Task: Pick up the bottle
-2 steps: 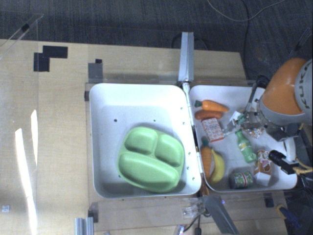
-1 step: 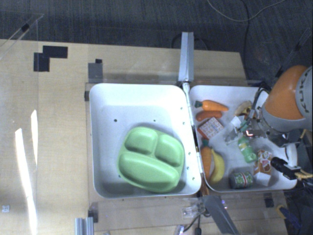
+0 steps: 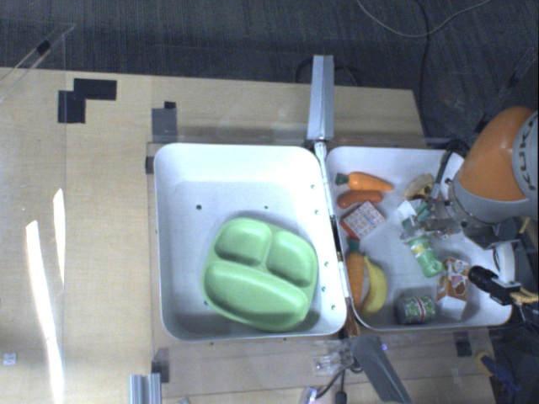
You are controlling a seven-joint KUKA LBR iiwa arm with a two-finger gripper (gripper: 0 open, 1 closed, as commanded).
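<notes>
- Pale wood worktop (image 3: 101, 251) carries two shallow white bins side by side, with black tape marks (image 3: 82, 98) near its far left corner.
- Dark grey carpet (image 3: 210, 15) lies beyond the worktop, and a thin cable (image 3: 421, 23) loops across it at the upper right.
- A metal bracket (image 3: 321, 99) stands upright at the far edge, between the bins.
- The left bin (image 3: 181, 183) holds a green compartment tray (image 3: 261, 272), tilted toward its near right corner.
- The right bin (image 3: 379, 160) holds a carrot (image 3: 369, 181), a red sausage-like piece (image 3: 358, 198), a printed card (image 3: 363, 220), a banana (image 3: 376, 286), a green can (image 3: 414, 309) and a small carton (image 3: 455, 278).
- The bottle (image 3: 424, 253), clear with a green label, lies on its side near the middle of the right bin.
- The end effector (image 3: 435, 218) sits just above the bottle's upper end, below the orange band (image 3: 497, 162); I cannot tell whether it is spread or closed.
</notes>
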